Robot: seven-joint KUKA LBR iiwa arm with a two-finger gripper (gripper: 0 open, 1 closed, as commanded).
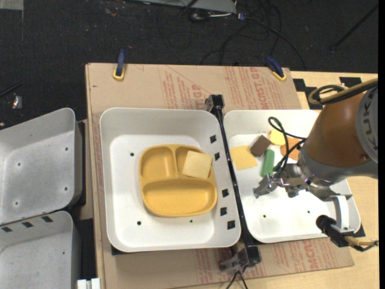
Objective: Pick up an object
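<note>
The gripper point(264, 189) hangs low in the right bin point(283, 230), a little right of the centre of the frame, at the end of the grey and orange arm point(343, 140). If it is wide or narrow, I cannot tell, because the metal parts are small and blurred here.

Just above the gripper, in the upper left part of this bin, lies a small group of objects. A green piece point(267, 161) stands nearest, almost touching the gripper. Beside it on the left is a flat yellow square point(243, 158), above it a brown block point(260, 144), and behind it a yellow piece point(278, 137) and an orange piece point(290, 146), partly hidden by a black cable.

I judge all these as small, light toy pieces, probably stiff plastic or foam, not fragile. The green piece looks narrow and long, so closing across its short sides seems best. The flat square lies low on the floor and may slip away.

In the left bin point(120, 161) a yellow divided plate point(174, 197) carries a pale square point(197, 164).

On the brown board point(174, 83) there is red printing, mirrored and turned; I cannot read it surely. On the arm, at the right edge, the letters "UK" are visible.
</note>
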